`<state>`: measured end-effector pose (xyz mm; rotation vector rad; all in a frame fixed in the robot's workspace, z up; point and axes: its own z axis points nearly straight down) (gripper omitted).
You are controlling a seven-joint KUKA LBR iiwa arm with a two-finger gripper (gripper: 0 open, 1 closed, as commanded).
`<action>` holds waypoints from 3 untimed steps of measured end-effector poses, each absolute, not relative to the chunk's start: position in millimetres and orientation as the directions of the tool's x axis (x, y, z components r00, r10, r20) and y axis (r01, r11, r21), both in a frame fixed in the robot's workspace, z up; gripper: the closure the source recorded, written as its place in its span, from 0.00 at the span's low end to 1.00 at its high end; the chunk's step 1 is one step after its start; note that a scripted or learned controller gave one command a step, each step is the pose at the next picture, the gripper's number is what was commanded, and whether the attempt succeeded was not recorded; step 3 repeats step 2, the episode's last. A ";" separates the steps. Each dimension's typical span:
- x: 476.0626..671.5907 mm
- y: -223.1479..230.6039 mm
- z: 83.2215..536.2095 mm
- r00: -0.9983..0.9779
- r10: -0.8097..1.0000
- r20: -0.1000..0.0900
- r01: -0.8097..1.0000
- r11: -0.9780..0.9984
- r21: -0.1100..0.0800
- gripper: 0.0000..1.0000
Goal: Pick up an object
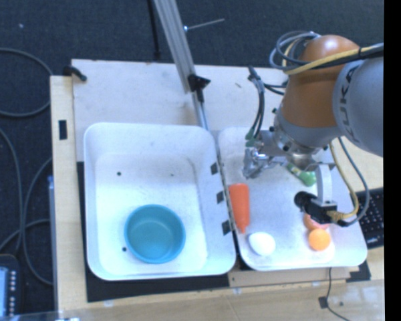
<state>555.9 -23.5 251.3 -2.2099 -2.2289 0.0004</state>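
My gripper point(252, 163) hangs over the back left part of the right bin point(281, 263), just above and behind the top end of an orange carrot-shaped piece point(238, 204). That piece lies along the bin's left wall. A white egg-like object point(261, 243) rests near the front of the same bin, and an orange ball point(319, 240) sits at the front right. A small green object point(308, 176) peeks out from under the wrist, mostly hidden. Nothing shows in the gripper.
The left bin point(100, 146) holds a blue bowl point(154, 233) at its front. A slanted metal rail point(177, 39) rises behind the bins. The arm's orange-banded body point(317, 92) covers the back of the right bin.
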 end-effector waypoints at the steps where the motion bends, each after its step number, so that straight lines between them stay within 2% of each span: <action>1: 541.4 32.6 240.0 -0.009 1.000 0.003 1.000 0.009 -0.004 1.00; 2: 538.0 87.2 241.5 -0.011 1.000 0.003 1.000 0.011 0.001 1.00; 3: 538.0 87.2 241.5 -0.011 1.000 0.003 1.000 0.011 0.001 1.00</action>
